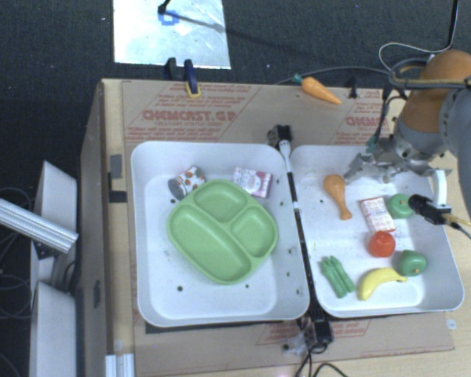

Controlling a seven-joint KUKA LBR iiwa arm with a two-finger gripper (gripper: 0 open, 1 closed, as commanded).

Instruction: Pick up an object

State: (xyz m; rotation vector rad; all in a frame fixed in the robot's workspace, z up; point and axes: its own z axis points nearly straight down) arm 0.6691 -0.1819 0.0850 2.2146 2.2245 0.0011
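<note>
While the fingers' state cannot be told, the gripper [379, 163] hovers upper right; nearest, the drumstick [338, 195] looks light, rigid, slippery: grasp its narrow shank.

Dark speckled carpet floor [47, 69] around counter [212, 112]. Counter top brown cardboard sheet with red lettering. Shiny silver sheet [173, 22] lying on floor beyond counter, reflecting light. White and metal framing [39, 226] beside counter's left edge. Black cables [455, 14] trailing across floor at upper right.
</note>
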